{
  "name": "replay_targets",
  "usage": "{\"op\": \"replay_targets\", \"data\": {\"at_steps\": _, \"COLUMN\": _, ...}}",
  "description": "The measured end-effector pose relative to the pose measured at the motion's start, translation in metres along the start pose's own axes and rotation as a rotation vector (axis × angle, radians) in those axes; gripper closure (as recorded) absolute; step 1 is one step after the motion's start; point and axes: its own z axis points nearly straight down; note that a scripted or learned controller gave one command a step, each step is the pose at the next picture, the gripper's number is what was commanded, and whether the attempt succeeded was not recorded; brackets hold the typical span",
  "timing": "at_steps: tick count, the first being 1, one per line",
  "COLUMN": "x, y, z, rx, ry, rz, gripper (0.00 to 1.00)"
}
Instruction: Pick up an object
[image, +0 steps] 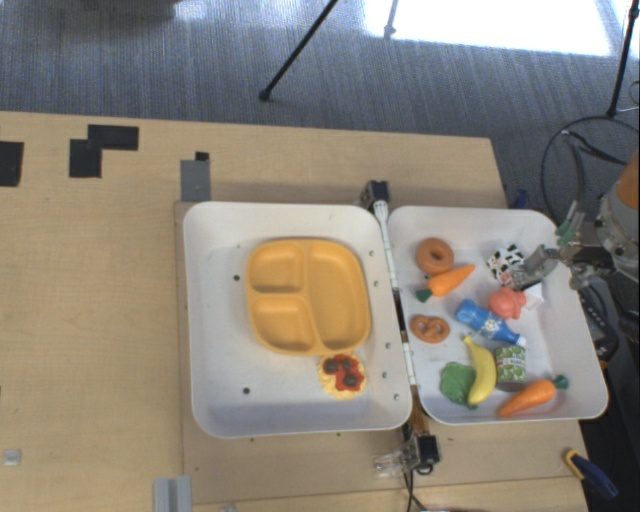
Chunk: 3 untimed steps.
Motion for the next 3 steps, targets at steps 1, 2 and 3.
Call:
{"op": "replay_targets", "data": {"at_steps": 1, "x": 0.017, "y": -0.046, "z": 0.121, "rx": 0.002, "ry": 0.001, "rz": -0.246, "gripper": 0.0}}
{"op": "replay_targets", "data": {"at_steps": 2, "x": 0.062, "y": -0.056, "z": 0.146, "rx": -0.007, "ry": -0.003, "rz": -0.425, "gripper": 0.0}}
{"op": "replay_targets", "data": {"at_steps": 3, "x": 0.061, "y": -0.053, "z": 0.135, "rx": -0.014, "ry": -0.006, "rz": -0.425, "gripper": 1.0}}
